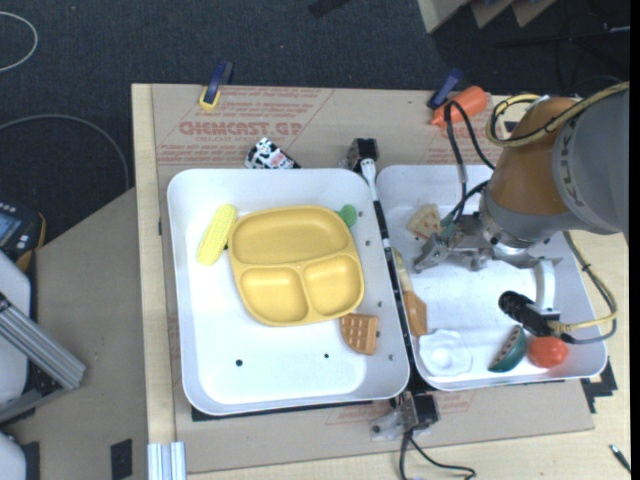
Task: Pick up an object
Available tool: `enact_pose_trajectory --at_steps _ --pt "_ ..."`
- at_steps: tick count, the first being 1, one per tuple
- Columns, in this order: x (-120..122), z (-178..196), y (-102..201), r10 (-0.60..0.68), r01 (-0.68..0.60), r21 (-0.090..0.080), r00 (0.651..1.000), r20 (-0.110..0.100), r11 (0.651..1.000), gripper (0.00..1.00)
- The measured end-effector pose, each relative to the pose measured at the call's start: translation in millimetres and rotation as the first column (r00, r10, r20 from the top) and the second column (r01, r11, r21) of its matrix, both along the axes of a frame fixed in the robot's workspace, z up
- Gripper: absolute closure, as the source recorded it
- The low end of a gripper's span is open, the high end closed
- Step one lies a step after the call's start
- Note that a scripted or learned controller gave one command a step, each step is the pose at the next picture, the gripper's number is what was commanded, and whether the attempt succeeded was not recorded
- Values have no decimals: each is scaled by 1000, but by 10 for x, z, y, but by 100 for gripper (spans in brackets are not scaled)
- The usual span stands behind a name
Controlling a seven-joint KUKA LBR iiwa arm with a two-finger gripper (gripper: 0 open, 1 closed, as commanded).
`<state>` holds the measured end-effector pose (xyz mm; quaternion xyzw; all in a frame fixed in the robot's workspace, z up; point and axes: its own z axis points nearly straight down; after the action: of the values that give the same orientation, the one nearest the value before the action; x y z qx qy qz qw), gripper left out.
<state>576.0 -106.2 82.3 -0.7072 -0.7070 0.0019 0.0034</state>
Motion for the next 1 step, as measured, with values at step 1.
enact_pose_trajectory --at_steps 1 --pt "17 141 -6 -1 1 -2 1000 8 1000 100"
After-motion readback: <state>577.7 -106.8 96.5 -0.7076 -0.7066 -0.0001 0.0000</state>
